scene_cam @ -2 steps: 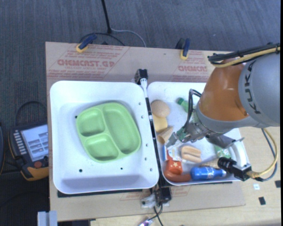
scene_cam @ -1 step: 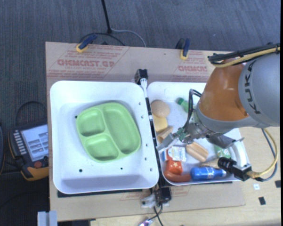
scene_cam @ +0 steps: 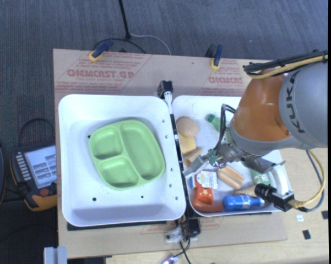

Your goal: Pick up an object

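Camera view, looking down at a slant, takes in two shallow white plastic bins side by side on a brown cardboard-covered bench. A light green three-compartment plastic tray (scene_cam: 126,154) lies in the middle of the left bin (scene_cam: 71,120). The right bin (scene_cam: 183,100) holds a crowd of small things: a tan rounded bun-shaped piece (scene_cam: 188,126) near its upper left, a pale yellow block (scene_cam: 187,144) just below it, a tan sausage-shaped piece (scene_cam: 231,176) further right, a white packet with red print (scene_cam: 207,179), a red rounded object (scene_cam: 204,198) at the lower left, and a blue bottle lying on its side (scene_cam: 243,203) along the near wall. The grey arm with its orange band (scene_cam: 259,111) reaches in from the right and hangs over this bin. Its gripper (scene_cam: 216,157) sits low among the objects, just above the white packet and beside the tan sausage-shaped piece; whether it is released or clenched I cannot tell, and nothing is clearly seen in its grasp.
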`<act>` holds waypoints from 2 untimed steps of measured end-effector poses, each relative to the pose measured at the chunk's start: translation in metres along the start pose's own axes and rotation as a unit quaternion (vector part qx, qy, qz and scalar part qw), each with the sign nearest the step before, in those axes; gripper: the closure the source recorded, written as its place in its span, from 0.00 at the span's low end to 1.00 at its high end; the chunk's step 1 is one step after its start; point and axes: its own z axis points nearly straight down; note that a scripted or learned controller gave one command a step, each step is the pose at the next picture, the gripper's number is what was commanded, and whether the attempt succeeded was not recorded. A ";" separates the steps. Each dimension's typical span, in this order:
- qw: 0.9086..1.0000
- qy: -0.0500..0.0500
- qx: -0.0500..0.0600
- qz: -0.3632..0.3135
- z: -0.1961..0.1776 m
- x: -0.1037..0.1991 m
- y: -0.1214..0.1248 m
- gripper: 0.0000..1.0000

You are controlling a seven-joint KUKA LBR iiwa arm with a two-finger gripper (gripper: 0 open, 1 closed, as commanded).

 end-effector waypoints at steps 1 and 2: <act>1.000 0.000 0.000 0.000 0.000 0.000 0.000 0.00; 1.000 0.000 0.000 0.000 0.000 0.000 0.000 0.00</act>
